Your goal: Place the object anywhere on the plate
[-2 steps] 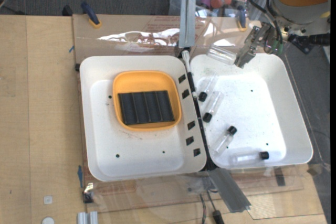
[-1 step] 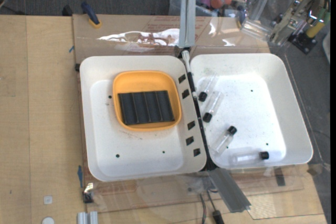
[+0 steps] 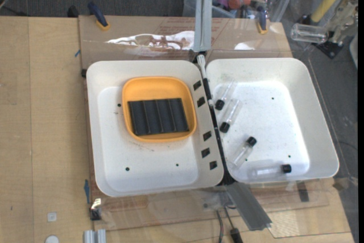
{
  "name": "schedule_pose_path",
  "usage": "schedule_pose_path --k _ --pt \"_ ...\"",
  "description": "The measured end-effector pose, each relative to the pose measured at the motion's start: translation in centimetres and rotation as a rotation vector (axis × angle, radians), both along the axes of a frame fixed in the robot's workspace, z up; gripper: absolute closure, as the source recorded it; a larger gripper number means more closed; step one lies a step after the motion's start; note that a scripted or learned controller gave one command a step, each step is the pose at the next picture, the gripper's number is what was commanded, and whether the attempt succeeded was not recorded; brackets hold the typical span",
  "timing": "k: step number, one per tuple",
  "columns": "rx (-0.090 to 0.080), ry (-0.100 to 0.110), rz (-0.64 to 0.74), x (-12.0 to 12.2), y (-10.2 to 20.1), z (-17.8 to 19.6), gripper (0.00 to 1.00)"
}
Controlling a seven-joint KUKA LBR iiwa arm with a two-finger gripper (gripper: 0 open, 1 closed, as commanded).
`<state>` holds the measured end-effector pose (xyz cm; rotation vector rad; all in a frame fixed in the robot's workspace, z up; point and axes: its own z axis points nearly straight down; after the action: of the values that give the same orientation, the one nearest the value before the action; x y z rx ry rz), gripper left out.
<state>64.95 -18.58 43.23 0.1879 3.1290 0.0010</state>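
the left bin held the orange plate a little toward 12 o'clock of its centre, and a dark ribbed rectangular block lay flat inside the plate, its long side running from 9 to 3 o'clock. on that showing the object looked already placed, fully within the plate's rim.

the right bin held four clear vials with black caps: one vial near the divider at about 10 o'clock of the bin, a second vial just beside it toward 6 o'clock, a third vial near the middle-low area, and a fourth vial lying along the 6 o'clock wall. a row of small black clips ran down the seam between the bins.

whether the pincer was open, closed or gripping anything could not be told from this view.

what could go wrong from here, as a judgement: if the program counted a vial as the object, a grasp might slip, since clear, round vials roll and the two by the divider lay close together, so fingers could nudge one while closing on the other. the block covered much of the plate's floor, so a vial dropped there could land on its ribs and roll to the rim. a descent near the seam could also catch the clips.
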Motion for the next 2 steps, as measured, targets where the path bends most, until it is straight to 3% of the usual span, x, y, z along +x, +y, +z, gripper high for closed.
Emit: schedule_pose_path --k 1,2 --pt "0.000 0.000 0.089 1.51 -3.76 0.06 1.00" --pt "0.000 0.000 0.082 1.83 -3.87 0.01 1.00"
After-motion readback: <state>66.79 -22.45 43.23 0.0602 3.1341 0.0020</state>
